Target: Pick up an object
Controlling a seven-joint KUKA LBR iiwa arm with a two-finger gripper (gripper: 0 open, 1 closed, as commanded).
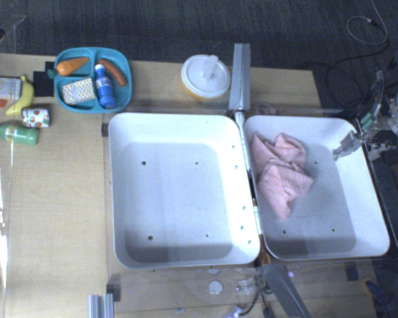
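A crumpled pink cloth [282, 171] lies in the left half of the right white bin [338, 237], close to the wall it shares with the other bin. My gripper [359, 142] hovers over the right bin's upper right rim, well to the right of the cloth and apart from it. The arm's wrist reaches in from the right edge of the view, and cables hang around it.
The left white bin [179, 250] stands beside the right one. On the bench at the far left are a blue divided plate [93, 79] of toy food, a banana [21, 95], a small can [36, 117] and a green bottle [13, 134]. A lidded cup [205, 76] stands behind the bins.
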